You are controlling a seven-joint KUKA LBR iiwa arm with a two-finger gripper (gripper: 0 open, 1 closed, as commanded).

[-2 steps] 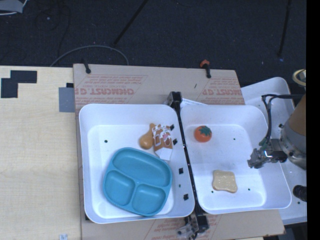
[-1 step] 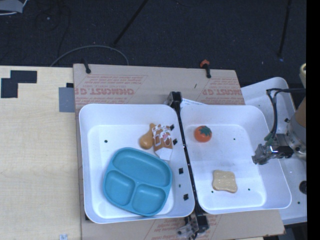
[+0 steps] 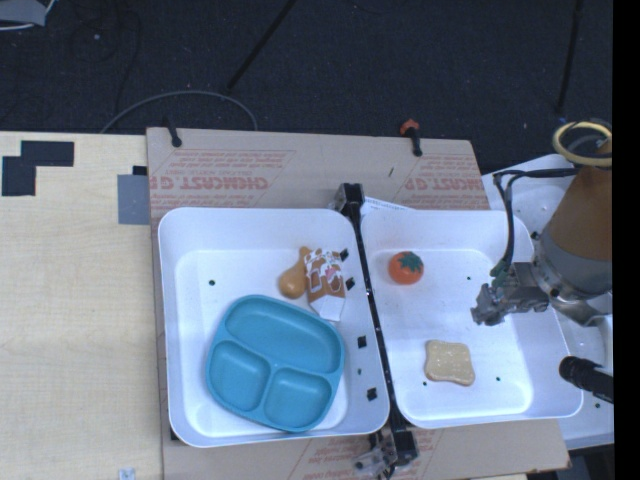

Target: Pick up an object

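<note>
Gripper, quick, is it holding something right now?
Gripper: over the right bin, beside the toast and the tomato, touching neither. Open or shut: cannot be told.

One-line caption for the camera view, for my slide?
Gripper above right bin near toast and tomato.

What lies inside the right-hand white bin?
The right bin holds an orange tomato-like toy, a toast slice, and the gripper at its right side. Anything beneath the gripper is covered.
</note>
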